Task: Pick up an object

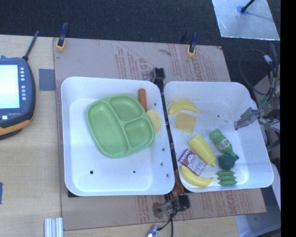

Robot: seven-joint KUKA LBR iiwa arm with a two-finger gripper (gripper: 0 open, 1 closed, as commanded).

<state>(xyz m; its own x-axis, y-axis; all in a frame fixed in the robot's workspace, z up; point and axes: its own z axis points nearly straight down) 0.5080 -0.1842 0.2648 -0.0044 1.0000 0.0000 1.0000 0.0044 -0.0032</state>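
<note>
Yellow bananas, two; one plate.

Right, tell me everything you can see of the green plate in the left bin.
The green plate is a light green divided plate with rounded corners, plastic by its look, with three compartments: one large along its left side and two smaller on the right. It lies flat and right way up, turned at a slant, in the upper middle of the left bin. Nothing sits in its compartments. An orange carrot lies at its upper right edge, and a pale yellow piece pokes out at its right edge.
</note>
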